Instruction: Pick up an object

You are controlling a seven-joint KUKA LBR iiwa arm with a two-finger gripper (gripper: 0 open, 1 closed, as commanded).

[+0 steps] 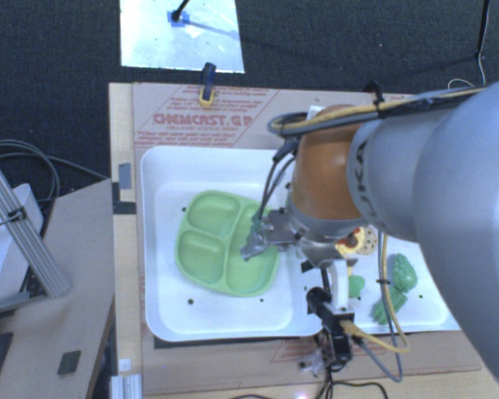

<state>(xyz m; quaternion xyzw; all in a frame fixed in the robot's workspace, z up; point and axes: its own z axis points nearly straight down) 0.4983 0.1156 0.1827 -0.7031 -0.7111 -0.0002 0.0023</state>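
A light green divided plate [209, 243] lies in the left white bin [160, 173], a little right of the bin's middle. My gripper [256, 245] hangs low over the plate's right edge, under the orange wrist band [324, 177]. From this angle I see nothing gripped in it. The bulky grey arm hides much of the right bin [437, 316].
In the right bin lie several small green toy pieces [397, 274] and a round yellow-and-red object [359, 241] next to the wrist. Cables hang off the arm to the bench's front edge [337, 343]. A cardboard sheet [201, 119] lies behind the bins.
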